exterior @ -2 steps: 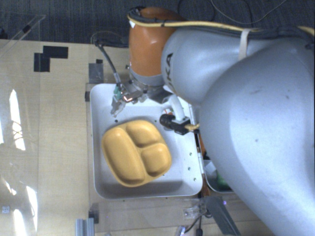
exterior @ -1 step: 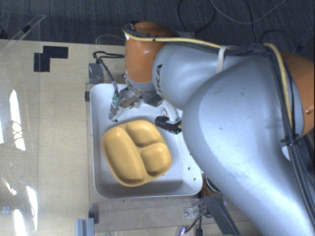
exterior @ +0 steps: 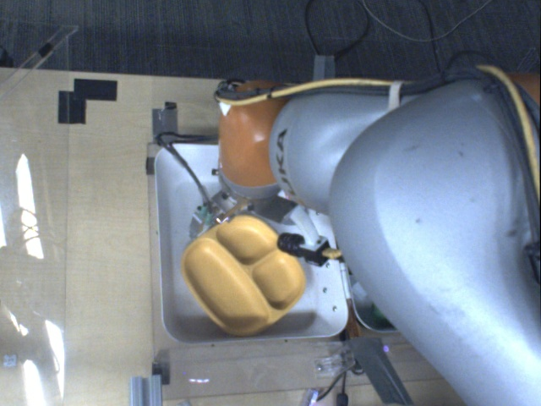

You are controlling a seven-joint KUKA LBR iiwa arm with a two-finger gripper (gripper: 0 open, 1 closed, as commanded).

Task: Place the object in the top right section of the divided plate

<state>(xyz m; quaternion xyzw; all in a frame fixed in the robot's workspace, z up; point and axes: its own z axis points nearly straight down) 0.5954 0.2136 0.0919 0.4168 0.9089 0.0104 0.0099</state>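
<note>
A yellow divided plate [exterior: 243, 273] with three sections lies in the left white bin [exterior: 173, 227], taking up most of its floor. One long section runs along the plate's left side and two smaller ones sit at its right. The arm's orange band and wrist hang over the bin's far part, and my gripper [exterior: 221, 210] reaches down just beyond the plate's far edge. A small greenish thing [exterior: 201, 216] shows beside the gripper near the bin floor; what it is stays unclear. The fingers are hidden under the wrist.
The grey arm covers the right bin, of which only a dark corner [exterior: 372, 315] shows. Pale bench surface [exterior: 76, 252] lies open to the left of the bins. A metal bracket [exterior: 166, 121] stands at the left bin's far corner.
</note>
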